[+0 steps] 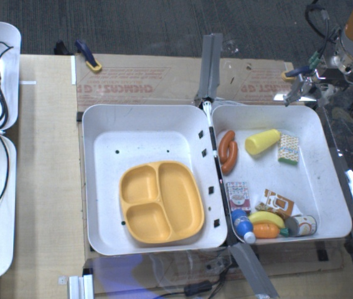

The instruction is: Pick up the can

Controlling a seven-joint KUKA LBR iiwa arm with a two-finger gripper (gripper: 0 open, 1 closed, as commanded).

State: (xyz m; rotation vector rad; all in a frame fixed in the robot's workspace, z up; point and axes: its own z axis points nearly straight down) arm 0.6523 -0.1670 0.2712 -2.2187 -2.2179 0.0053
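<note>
The can (302, 225) lies on its side in the right bin (325, 143), tucked into that bin's near right corner, its round end facing outward. Just beside the can on its left sit a banana (267, 218) and an orange carrot-like piece (265, 230), and beyond those a blue bottle with a white cap (243, 224). Just behind the banana lies a small orange and white carton (278, 201), and farther left of the can a pink and white packet (238, 195). Well behind the can, toward the bin's far side, lie a yellow cup (263, 141) on its side, a small box (289, 149) right of it, and a hot dog (228, 151) by the dividing wall. The left bin (101, 167) holds a yellow divided plate (162, 201). The gripper (302, 91) hovers outside the right bin, above its far right corner, well apart from the can; it grips nothing, and whether it is parted or closed cannot be told.
</note>
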